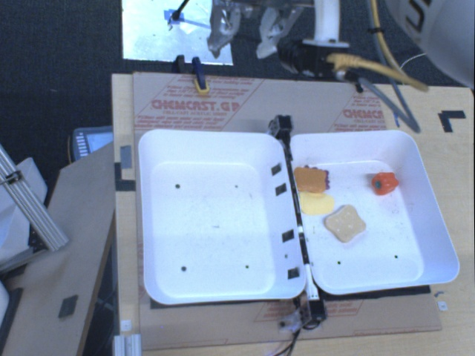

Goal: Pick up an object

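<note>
The gripper [249, 34] hangs high above the bench with its 2 fingers spread and nothing between them. The 4 small foods, including a toast slice [345, 223], lie bunched in the right bin [415, 269], so a descent could clip 2 together.

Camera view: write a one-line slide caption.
Open hand above the bench; right bin holds toast, an orange piece, a yellow slice and a waffle-like piece.
</note>
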`<action>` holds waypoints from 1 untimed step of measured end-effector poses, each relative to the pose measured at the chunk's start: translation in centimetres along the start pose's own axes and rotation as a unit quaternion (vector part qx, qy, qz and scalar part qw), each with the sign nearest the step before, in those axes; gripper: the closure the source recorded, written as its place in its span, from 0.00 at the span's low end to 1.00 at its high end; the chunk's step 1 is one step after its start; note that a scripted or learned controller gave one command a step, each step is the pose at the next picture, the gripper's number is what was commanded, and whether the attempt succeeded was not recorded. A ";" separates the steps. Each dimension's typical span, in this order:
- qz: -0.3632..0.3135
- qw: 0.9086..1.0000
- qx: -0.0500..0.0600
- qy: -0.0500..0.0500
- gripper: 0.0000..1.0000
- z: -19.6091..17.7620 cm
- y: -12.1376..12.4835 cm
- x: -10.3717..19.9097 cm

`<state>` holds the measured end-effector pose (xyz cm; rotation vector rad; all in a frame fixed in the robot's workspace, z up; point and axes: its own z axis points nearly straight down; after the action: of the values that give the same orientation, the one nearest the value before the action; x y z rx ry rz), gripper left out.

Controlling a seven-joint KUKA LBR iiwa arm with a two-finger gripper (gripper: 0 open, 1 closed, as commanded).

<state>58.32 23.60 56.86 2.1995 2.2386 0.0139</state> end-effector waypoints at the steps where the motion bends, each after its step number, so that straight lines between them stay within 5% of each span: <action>1: -0.001 1.000 -0.001 0.001 1.00 -1.1 0.0 0.1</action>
<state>58.31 23.66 58.00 2.1956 2.2412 0.0178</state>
